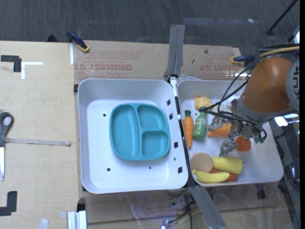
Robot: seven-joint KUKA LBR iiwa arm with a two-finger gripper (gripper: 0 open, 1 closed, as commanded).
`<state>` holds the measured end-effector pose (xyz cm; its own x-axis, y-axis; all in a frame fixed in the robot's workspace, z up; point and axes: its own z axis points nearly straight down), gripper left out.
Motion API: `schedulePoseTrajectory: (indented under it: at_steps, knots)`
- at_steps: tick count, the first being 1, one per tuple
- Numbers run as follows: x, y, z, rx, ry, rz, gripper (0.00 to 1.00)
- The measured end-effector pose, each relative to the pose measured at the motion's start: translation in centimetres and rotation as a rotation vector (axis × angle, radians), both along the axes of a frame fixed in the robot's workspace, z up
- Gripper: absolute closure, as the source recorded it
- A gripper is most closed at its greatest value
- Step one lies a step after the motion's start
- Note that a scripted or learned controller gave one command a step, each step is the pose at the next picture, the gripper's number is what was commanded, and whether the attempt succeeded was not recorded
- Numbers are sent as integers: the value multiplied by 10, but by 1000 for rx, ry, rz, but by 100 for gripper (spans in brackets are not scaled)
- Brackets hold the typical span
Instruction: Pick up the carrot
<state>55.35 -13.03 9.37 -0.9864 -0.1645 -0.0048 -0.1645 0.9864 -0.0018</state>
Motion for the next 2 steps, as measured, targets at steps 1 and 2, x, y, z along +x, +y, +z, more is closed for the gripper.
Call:
schedulePoseTrajectory:
  at_steps: [1, 2]
  knots:
    - [3, 1, 11, -1, -7, 4, 100]
    - [9, -64, 0, -1, -1, 220, 100]
